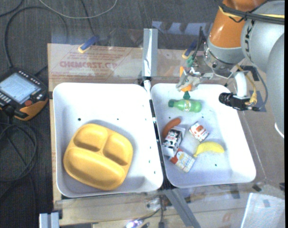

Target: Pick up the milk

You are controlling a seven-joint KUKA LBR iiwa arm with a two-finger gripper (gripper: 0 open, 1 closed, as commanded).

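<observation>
Camera view: milk carton point(172, 141) lying in right bin point(239, 175) beside sausage point(171, 125), not yet lifted; gripper point(187, 83) hovering above green bottle point(186, 105), well short of milk carton, jaws' state unclear.

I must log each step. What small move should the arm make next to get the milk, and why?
Probably shift the hand toward the near-left of the right bin to hover above the milk carton. The hand hangs over the bin's far edge by the green bottle, well apart from the carton.
</observation>
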